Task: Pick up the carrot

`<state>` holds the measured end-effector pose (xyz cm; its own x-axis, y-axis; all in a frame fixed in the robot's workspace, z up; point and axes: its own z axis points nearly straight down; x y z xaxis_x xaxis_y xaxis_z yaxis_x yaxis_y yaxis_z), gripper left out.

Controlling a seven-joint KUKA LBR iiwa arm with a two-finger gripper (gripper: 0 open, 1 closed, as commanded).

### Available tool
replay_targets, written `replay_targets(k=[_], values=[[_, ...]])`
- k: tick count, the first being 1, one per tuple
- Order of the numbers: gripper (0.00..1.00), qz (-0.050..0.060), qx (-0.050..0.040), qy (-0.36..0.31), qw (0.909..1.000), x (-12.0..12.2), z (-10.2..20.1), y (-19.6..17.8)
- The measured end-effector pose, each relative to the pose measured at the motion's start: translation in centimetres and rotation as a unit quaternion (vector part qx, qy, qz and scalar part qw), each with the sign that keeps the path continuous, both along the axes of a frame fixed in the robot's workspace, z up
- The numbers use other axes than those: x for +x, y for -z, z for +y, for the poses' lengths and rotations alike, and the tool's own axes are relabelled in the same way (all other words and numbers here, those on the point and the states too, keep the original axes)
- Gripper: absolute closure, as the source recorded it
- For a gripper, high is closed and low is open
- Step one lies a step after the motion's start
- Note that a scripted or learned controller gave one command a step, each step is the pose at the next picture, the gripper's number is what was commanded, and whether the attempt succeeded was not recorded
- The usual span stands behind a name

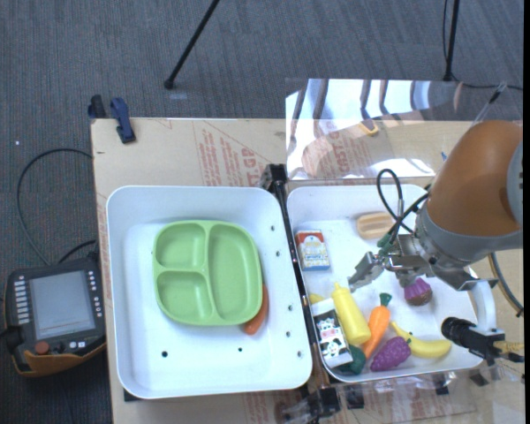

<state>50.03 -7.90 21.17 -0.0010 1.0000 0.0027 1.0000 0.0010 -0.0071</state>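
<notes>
The carrot (pixel 376 322), orange with a green top, lies tilted in the right bin (pixel 336 203), between a yellow bottle (pixel 351 314) and a banana (pixel 426 346). My gripper (pixel 384 275) hangs just above and behind the carrot's green end, apart from it. Its fingers (pixel 363 271) look spread open with nothing between them. The orange and grey arm covers the bin's right side.
The right bin also holds purple grapes (pixel 389 353), a purple round item (pixel 417 291), a small red and blue box (pixel 314 248), a tan oval (pixel 374 224) and a black-and-white carton (pixel 334 338). The left bin (pixel 128 237) holds a green divided plate (pixel 208 272).
</notes>
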Motion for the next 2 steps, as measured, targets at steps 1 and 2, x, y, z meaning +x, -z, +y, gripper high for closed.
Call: replay_targets(k=[1, 2], values=[[0.0, -0.001, 0.0, 0.001, 1.0, -2.5, -3.7, 12.6], [1.0, -0.006, 0.0012, 0.004, 1.0, -2.1, -3.6, 11.3]])
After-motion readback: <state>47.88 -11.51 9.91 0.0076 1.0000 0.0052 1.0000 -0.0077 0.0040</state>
